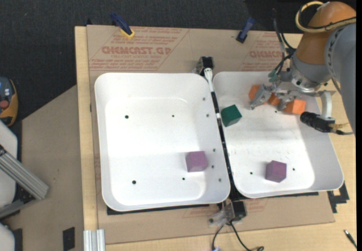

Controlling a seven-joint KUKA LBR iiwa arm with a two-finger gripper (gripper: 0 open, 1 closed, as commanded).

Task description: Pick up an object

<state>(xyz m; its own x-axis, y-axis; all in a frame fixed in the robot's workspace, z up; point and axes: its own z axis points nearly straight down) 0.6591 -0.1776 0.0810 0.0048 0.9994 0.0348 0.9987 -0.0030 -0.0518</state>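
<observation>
A brown cardboard sheet (169,46) covers the bench over dark carpet, clamped at its far edge, and carries two shallow white bins side by side. In the right bin (317,165), near its far edge, the gripper (270,96) hangs low over the floor with its grey fingers (259,98) spread apart and nothing visibly between them; orange pieces sit right at the tips — a small one (254,91) on the left side and an orange block (295,107) just to the right, toward the bin's right edge — but whether they touch the fingers cannot be made out. Outward from there, a green cube (231,115) rests tilted against the bin's left wall, and a purple cube (276,171) lies well apart near the front edge. The left bin (113,91) holds one more purple block (196,161) near its front right corner. The orange block looks the likeliest target: judged by its look it is a small, light, rigid foam or plastic piece, not fragile, perhaps a little slick, so it should take a firm pinch across two flat opposite faces, centred to keep it from twisting out.
</observation>
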